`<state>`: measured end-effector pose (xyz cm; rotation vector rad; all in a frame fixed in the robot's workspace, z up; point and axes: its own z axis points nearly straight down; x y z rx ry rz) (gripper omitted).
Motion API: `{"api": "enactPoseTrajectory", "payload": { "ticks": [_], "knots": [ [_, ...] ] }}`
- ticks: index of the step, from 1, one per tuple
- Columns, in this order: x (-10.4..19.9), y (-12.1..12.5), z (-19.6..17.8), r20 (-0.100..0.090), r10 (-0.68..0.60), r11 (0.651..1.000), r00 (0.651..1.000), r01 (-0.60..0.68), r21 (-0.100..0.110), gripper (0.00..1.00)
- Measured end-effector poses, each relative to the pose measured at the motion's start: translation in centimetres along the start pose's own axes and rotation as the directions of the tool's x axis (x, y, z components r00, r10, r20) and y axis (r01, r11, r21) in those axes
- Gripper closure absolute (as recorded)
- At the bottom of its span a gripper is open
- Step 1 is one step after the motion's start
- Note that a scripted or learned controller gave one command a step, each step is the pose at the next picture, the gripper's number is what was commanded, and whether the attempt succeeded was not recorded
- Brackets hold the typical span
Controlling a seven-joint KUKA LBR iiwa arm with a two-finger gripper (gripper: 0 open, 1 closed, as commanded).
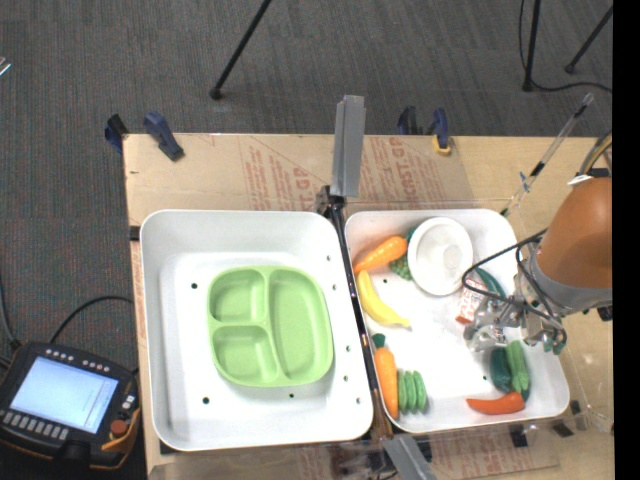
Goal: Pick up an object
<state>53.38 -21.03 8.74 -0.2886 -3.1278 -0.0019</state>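
Note:
My gripper (497,334) hangs low over the right side of the right bin (455,218), just above and left of a dark green cucumber-like toy (509,367). An orange-red chili pepper (496,404) lies below it near the bin's front right corner. A yellow banana (379,304), an orange carrot (381,254), a second carrot (386,376) and a green pea pod (413,390) lie on the bin's left side. A white bowl (440,255) sits at the back. Cables hide the fingertips.
The left bin (165,268) holds a green divided plate (270,326). A grey upright post (348,158) stands behind the bins' shared edge. A teach pendant (65,400) lies at the lower left. Clamps grip the cardboard-covered bench's back edge.

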Motion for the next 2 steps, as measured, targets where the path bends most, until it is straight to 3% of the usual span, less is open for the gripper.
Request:
{"api": "enactPoseTrajectory", "payload": {
  "ticks": [1,2],
  "knots": [
    [1.7,-0.2,0.0,0.000,-0.059,0.998,0.998,0.059,-0.001,1.00],
    [0.6,0.1,0.0,0.003,-0.213,0.977,0.977,0.213,0.000,1.00]
  ]
}}
